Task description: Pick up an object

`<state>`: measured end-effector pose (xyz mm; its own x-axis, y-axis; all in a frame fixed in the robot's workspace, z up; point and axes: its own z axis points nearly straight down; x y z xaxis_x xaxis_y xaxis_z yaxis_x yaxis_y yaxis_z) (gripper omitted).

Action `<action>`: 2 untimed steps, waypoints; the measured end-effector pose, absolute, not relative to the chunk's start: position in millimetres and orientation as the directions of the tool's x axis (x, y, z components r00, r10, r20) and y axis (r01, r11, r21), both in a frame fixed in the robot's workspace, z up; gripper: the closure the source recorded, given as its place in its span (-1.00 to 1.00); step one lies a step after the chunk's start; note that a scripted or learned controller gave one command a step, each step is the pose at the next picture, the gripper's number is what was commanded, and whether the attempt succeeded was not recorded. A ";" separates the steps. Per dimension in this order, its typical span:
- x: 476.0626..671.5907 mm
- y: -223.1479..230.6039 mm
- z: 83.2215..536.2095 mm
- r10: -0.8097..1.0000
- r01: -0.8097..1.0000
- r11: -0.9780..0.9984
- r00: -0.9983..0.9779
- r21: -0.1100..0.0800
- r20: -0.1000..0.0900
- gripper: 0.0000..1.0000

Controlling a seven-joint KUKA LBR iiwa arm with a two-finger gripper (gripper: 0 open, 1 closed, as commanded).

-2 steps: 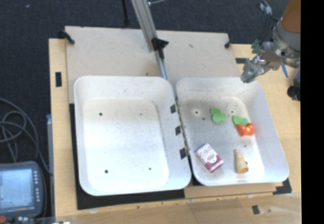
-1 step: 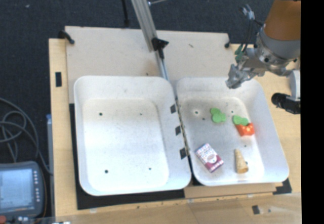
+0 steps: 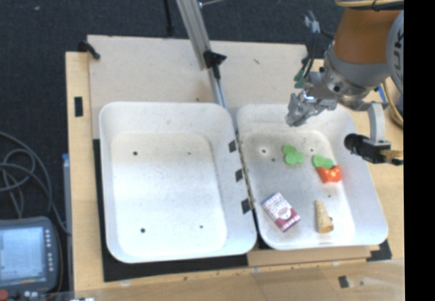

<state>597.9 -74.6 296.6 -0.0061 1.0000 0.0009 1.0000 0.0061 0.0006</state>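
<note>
Camera view: arm (image 3: 363, 28) comes in from 3 o'clock. Claw (image 3: 299, 115) hangs over the 12 o'clock rim of the right bin (image 3: 353, 228), pointing down. Spread or pressed together: cannot tell, too blurred and small from above. Nothing seen pinched in it.

All candidates for the pick sit in the right bin:
- green piece (image 3: 293, 155) near bin centre, just toward 6 o'clock from the claw and closest to it
- orange piece (image 3: 329, 172) with a green top, near the green one at its 4 o'clock, apart from it
- pink box (image 3: 281, 212) at the bin's 7 o'clock, lying tilted
- tan cone (image 3: 323, 217) at 5 o'clock, lying on its side

All are loose on the flat floor, scattered as if dropped, none stacked. Claw is likely parked high over the rim so it can drop straight onto a target.

Edges and room:
- green piece has bare floor all round, so probably the easiest approach
- pink box is near the bin's 9 o'clock wall, tighter on that side
- tan cone is near the 6 o'clock rim
- orange piece is toward the 3 o'clock wall

Left bin (image 3: 163, 177) sits just beside the right bin on the counter (image 3: 149, 68). Slanted metal post (image 3: 194, 14) stands at 11 o'clock from the claw, well apart from it.
</note>
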 end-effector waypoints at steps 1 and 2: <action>585.8 -25.5 296.7 1.000 1.000 0.007 -0.007 0.001 0.001 1.00; 569.2 19.8 290.0 1.000 1.000 0.006 -0.006 0.000 0.001 1.00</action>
<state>569.2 19.8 290.0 -0.0062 1.0000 0.0009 1.0000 0.0062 0.0001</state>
